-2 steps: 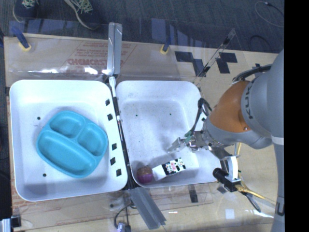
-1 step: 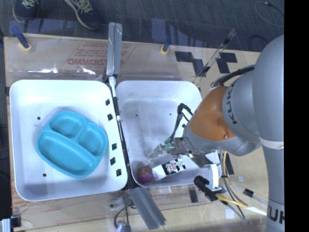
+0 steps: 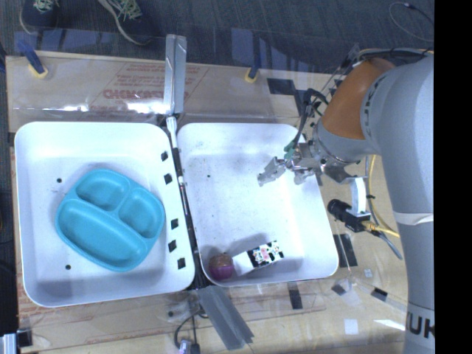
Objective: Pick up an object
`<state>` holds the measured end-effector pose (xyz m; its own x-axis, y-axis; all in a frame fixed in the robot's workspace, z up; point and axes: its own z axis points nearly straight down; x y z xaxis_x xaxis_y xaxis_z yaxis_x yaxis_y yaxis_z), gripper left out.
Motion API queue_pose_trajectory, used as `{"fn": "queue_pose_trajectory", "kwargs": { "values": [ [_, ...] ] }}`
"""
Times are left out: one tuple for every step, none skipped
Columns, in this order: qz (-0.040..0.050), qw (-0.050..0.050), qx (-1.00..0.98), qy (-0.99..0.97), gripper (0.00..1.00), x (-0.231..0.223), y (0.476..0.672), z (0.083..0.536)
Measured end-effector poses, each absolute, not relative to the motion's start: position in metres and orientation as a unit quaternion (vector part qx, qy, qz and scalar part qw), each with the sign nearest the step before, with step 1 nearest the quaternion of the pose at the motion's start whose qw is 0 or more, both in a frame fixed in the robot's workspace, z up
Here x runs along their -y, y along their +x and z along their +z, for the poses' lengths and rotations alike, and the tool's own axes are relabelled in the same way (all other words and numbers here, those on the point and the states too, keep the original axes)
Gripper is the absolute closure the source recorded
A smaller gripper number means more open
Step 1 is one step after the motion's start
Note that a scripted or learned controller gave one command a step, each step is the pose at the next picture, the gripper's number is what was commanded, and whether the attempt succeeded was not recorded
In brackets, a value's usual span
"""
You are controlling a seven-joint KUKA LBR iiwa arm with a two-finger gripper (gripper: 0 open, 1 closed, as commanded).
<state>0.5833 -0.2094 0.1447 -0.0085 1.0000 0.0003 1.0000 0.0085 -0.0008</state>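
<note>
Sitting nearest the camera, along the near wall of the right bin (image 3: 221, 142), are the two candidates for the pick: a purple ball (image 3: 221, 265) and, just to its right and touching or nearly touching it, a small black-and-white patterned block (image 3: 265, 254). Above the far right part of that same bin, the gripper (image 3: 274, 170) is hanging with its fingers spread a little and pinching nothing; bare white floor is showing beneath it. From the gripper, both objects are lying toward the near side of the scene, the block almost straight toward the near side and only slightly left, the ball further left, close to the divider between the bins. The block's long axis is running roughly left to right, rising a little toward the far side at its right end, so a grasp across its short width is looking like the likelier fit. Further out, the left bin (image 3: 29, 271) is holding a blue divided tray (image 3: 110, 217), well apart from the gripper. By my judgement, the pick is not yet begun.
</note>
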Motion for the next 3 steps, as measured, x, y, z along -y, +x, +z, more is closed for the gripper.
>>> {"fn": "queue_pose_trajectory", "kwargs": {
  "values": [
    [0.0009,0.002,0.709,-0.705,0.0,0.166,0.524,0.091],
    [0.0008,0.002,0.71,-0.704,0.0,0.111,0.476,0.091],
    [0.001,0.002,0.711,-0.703,1.0,0.111,0.476,0.1]
  ]
}}
